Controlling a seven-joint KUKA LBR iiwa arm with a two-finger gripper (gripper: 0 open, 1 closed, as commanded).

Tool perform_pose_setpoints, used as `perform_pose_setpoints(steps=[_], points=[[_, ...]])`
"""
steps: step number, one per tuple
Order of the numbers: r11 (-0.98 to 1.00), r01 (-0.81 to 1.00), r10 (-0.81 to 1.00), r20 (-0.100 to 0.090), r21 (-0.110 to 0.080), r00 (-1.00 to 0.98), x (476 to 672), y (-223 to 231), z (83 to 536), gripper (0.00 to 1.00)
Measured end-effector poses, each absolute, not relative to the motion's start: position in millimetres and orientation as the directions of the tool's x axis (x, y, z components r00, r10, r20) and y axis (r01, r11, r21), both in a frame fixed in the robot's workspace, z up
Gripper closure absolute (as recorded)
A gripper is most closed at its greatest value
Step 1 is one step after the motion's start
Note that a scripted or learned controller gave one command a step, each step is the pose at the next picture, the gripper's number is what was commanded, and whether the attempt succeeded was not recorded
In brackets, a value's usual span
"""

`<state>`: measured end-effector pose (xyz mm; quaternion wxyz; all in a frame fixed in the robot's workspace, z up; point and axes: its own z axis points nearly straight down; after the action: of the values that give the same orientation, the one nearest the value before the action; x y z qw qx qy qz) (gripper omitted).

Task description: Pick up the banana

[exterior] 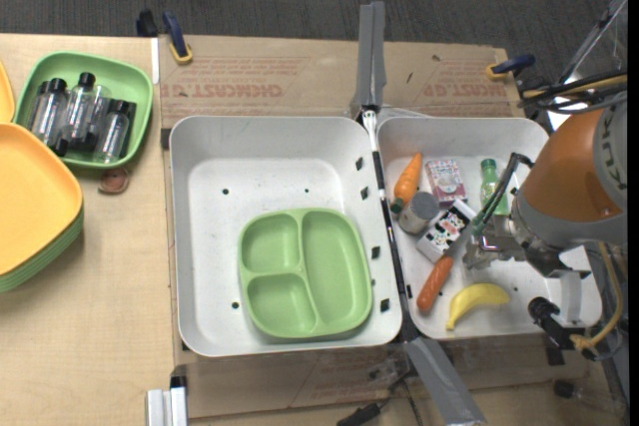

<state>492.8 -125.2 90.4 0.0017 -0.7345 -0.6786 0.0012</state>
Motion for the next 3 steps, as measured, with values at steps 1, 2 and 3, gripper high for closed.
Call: perform_pose_setpoints(steps=[1,2,3], points=[[0.016,1.0,1.0,0.0,-0.001,-0.016,527.0,-126,101,1.0],[0.331,0.944,0.944,-0.002,0.0,-0.331,628.9,-175,103,1.0],[-0.095,0.996,0.996,-0.001,-0.002,0.095,613.1,-168,92,1.0]])
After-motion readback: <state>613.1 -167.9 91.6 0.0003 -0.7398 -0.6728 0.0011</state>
